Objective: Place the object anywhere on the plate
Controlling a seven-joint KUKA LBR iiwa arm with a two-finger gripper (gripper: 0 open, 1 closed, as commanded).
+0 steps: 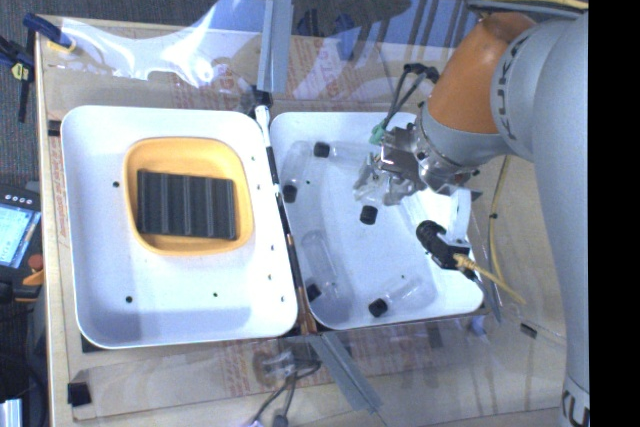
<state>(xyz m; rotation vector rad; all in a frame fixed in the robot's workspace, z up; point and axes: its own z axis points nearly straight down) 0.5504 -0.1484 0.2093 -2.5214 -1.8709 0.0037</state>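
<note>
So my claw point(378, 183) is hanging low over the middle of the right bin point(300, 295), and honestly I can't tell from up here what it's doing. The clear vials with black caps are scattered around it: one point(322, 151) near the bin's far edge, one point(368, 214) just beside the claw, one point(402, 296) down by the near edge. The one beside the claw looks like my target, though I wouldn't swear to it. The plate point(188, 160), yellow with a dark ribbed centre, sits in the middle of the left bin point(90, 305), well apart. Tip to self: these vials are slick and roll, so I'd come straight down, centre on the body not the cap, lift high enough to clear the shared bin walls, then set it on the ribs.
</note>
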